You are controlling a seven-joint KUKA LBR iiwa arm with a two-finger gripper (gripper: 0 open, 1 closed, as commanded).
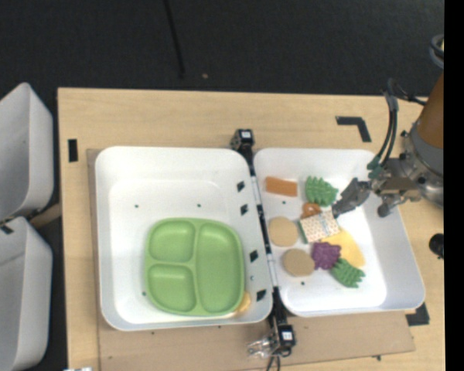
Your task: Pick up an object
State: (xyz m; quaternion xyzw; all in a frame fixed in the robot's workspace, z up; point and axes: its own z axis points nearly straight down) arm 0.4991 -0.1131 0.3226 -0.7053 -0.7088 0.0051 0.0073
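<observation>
Several small toys are lying in the right bin [394, 284] as we are lowering the hand [346, 200] beside the patterned card [319, 227]; we cannot tell its state. Next, we judge, a clean closing on one piece.

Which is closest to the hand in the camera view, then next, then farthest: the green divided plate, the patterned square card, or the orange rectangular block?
From the hand, at the right bin's right side:
1. Patterned square card, just below-left of the hand.
2. Orange rectangular block, at the right bin's upper left.
3. Green divided plate, in the left bin.
</observation>
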